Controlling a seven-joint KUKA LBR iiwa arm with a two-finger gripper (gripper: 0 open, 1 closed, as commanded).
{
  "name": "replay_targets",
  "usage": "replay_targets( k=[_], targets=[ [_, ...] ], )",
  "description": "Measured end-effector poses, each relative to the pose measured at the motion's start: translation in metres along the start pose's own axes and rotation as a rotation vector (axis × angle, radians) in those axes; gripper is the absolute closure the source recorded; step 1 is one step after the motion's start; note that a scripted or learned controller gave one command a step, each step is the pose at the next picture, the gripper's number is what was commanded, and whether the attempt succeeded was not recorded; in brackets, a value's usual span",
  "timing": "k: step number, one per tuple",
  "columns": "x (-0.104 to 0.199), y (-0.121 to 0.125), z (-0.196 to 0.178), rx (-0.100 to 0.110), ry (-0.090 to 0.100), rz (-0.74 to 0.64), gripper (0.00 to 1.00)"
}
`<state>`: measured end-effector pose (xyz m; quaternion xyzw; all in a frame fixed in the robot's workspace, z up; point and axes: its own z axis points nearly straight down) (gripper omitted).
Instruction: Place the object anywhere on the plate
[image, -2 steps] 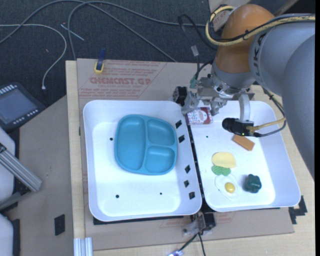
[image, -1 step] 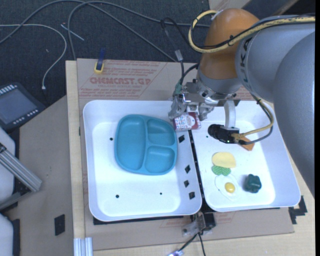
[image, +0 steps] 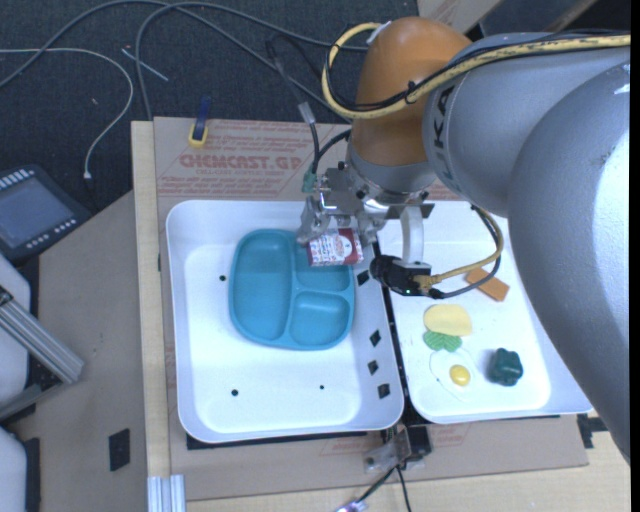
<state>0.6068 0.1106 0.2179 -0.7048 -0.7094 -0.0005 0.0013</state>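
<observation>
The gripper (image: 330, 232), fingers clamped on a small red-and-white carton (image: 333, 250), holds it over the upper right edge of the blue plate (image: 290, 290), seemingly poised to set it down there.

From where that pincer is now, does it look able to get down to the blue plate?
Probably yes. The pincer hangs over the blue plate's upper right corner, with a small red and white object at its tip; nothing else lies between them.
</observation>
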Motion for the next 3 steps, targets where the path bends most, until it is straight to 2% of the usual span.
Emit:
replay_targets(
  k=[1,2,3],
  targets=[
    [0.02,0.003,0.003,-0.001,-0.001,0.003,1.0],
    [0.015,-0.007,-0.015,-0.002,-0.001,0.008,1.0],
    [0.015,-0.006,-0.014,-0.001,-0.002,0.008,0.0]
  ],
)
